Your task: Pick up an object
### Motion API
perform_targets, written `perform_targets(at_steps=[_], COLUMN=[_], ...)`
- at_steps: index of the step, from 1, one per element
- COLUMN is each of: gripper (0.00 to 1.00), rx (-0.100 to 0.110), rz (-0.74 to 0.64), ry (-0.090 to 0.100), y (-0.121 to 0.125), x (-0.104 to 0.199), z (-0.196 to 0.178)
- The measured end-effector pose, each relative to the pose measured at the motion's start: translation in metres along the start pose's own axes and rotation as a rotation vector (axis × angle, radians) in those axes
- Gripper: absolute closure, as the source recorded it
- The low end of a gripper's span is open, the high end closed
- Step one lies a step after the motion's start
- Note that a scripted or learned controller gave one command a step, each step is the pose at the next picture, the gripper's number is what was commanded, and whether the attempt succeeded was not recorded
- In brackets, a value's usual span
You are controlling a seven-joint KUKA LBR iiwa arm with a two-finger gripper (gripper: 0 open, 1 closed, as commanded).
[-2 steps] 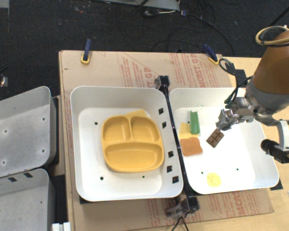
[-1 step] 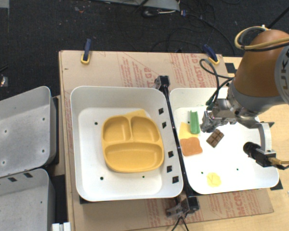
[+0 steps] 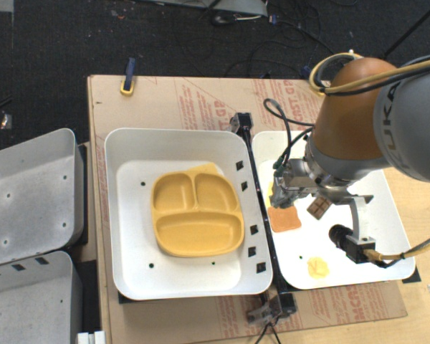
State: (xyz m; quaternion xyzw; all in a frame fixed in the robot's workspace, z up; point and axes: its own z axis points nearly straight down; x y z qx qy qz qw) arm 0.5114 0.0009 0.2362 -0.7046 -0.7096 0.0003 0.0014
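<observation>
— bins first: where is everything sitting?

— two white bins are lying side by side on the tabletop [image 3: 172, 95]. the left bin [image 3: 125, 156] is holding a yellow divided plate [image 3: 197, 217], lying flat near its middle with its compartments facing up. the right bin [image 3: 394, 221] is holding the small things.

— which small things?

— an orange flat piece [image 3: 285, 219] is lying by the right bin's left wall, a small brown block [image 3: 317, 207] is sitting just to its right, and a pale yellow lump [image 3: 317, 266] is resting nearer the front edge, apart from the other two.

— and the arm?

— it is reaching in from the right, its orange band bulking over the right bin. the end effector [image 3: 290, 188] is hanging low over the bin's left part, just above the orange flat piece and beside the brown block.

— is it gripping anything?

— i cannot tell; the wrist and cables are covering that part, so whether it is wide or narrow is hidden, and nothing is showing clearly in its grasp.

— anything else around?

— a yellow-and-blue clamp [image 3: 128, 77] is sitting at the tabletop's far left corner.
</observation>
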Motion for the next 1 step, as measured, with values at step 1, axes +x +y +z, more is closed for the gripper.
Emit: perform_targets(at_steps=[1], gripper=[1.00], rx=[-0.003], rz=[0.001], ry=[-0.001], y=[-0.0043], x=[0.0460], z=[-0.0052])
